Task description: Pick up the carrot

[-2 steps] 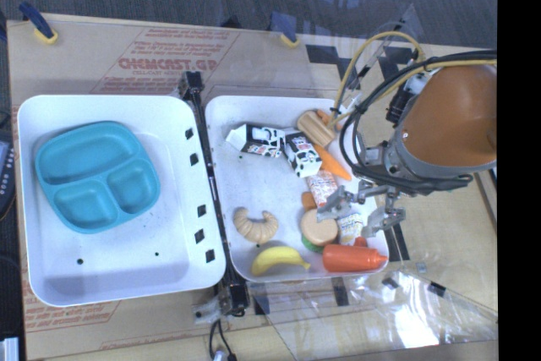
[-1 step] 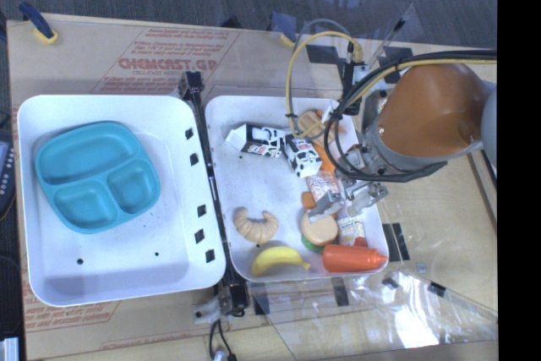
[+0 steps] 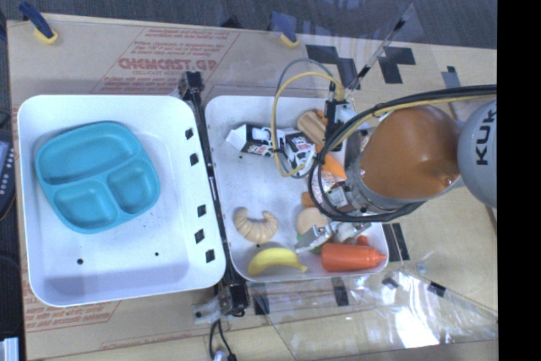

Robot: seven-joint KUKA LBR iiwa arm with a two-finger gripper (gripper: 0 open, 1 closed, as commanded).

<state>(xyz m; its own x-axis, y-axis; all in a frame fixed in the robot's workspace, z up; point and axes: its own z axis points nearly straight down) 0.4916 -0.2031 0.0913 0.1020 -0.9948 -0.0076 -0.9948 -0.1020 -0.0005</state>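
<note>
The arm [image 3: 406, 152] hangs over the right bin [image 3: 221, 182] above the carrot [image 3: 351, 256]; gripper state: cannot tell.

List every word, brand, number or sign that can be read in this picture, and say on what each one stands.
"CHEMCAST GP": red print on the brown protective paper above the left bin.
Smaller red lines around it: too blurred to read.
"KU": black letters on the grey arm, cut off at the edge.
Black-and-white carton in the right bin: print too small to read.
</note>
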